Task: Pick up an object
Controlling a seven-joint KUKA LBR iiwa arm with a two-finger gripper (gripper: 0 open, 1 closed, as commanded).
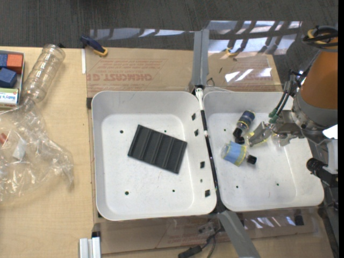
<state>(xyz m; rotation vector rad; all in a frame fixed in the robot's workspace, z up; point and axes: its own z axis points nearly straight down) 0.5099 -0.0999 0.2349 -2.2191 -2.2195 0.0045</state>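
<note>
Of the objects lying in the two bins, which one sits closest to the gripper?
The small dark bottle in the right bin, just left of the gripper. The blue-and-yellow item lies lower; the dark ridged panel is in the left bin.

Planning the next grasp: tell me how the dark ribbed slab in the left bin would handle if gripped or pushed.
The slab looks flat and rigid, so it probably stays stiff when lifted. Lying flush on the left bin floor, it likely offers little edge to grip. Pushed, it would probably slide rather than roll.
</note>
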